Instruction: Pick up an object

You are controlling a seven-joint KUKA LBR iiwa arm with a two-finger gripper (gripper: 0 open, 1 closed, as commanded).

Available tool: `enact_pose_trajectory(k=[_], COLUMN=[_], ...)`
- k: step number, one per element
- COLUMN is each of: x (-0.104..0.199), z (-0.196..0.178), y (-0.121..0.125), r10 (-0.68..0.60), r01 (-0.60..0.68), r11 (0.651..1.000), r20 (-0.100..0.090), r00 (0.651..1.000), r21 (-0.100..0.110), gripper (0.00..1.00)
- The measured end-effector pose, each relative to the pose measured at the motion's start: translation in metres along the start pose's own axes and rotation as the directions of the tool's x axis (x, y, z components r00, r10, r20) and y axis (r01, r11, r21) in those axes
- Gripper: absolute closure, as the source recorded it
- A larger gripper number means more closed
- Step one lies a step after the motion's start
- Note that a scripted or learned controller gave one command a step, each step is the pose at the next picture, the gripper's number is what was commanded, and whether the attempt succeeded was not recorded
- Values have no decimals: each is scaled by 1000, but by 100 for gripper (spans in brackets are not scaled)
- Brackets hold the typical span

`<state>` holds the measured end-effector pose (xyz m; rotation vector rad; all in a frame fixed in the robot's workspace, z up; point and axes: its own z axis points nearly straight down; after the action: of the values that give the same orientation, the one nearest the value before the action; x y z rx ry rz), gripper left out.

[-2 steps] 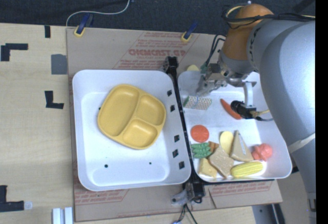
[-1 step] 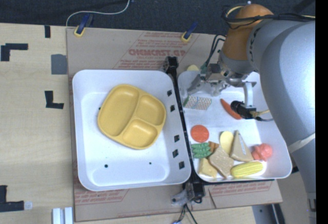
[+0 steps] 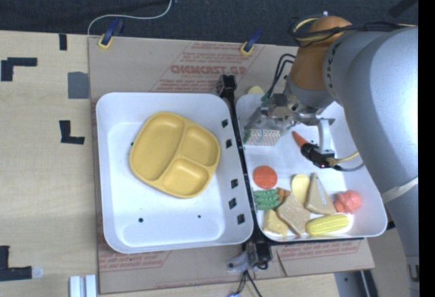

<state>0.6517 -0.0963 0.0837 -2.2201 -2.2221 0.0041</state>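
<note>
The gripper (image 3: 268, 120) sits in the upper part of the right bin (image 3: 370, 211); whether it is open or closed cannot be determined. The pile of toy food (image 3: 299, 204) lies toward the lower right of the frame from it, with the carrot (image 3: 300, 139) nearest, just right.

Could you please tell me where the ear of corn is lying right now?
The ear of corn lies in the right bin, along its near edge, just right of the bread slice and below the pink toy.

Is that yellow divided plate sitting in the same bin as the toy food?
No, the yellow plate lies in the left bin; the toy food is in the right bin.
</note>
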Motion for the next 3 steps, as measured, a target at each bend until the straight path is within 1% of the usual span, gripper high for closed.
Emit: enact_pose_trajectory(k=[1,2,3], x=[0,-12,21], z=[0,-1,-109], y=[16,-2,19], r10=[-2,0,-5], r01=[2,0,5], r11=[1000,1000,1000], r20=[0,0,-1], r00=[1000,1000,1000], r21=[3,-1,-13], gripper=[0,0,0])
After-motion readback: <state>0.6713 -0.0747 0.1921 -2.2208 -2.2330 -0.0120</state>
